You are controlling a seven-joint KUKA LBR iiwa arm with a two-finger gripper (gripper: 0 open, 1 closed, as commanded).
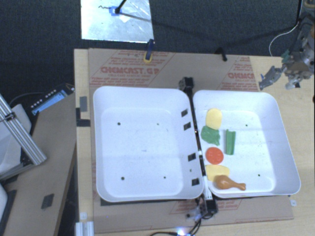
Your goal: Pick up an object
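Several toy foods lie along the left side of the right bin (283,146): a yellow lump (213,118), a green leafy piece (210,134), a green stick (230,141), a red disc (214,155), a second yellow piece (217,171) and a brown drumstick (229,183). My gripper (281,80) hangs above the bin's far right corner, well away from all of them. Its two grey fingers stand spread apart and open with nothing between them.
The left bin (142,141) adjoins the right one, joined by black clips (192,156). Cardboard (128,65) lies under both bins. A shiny sheet (116,14) sits beyond the bench, and a metal frame (19,136) stands at the left.
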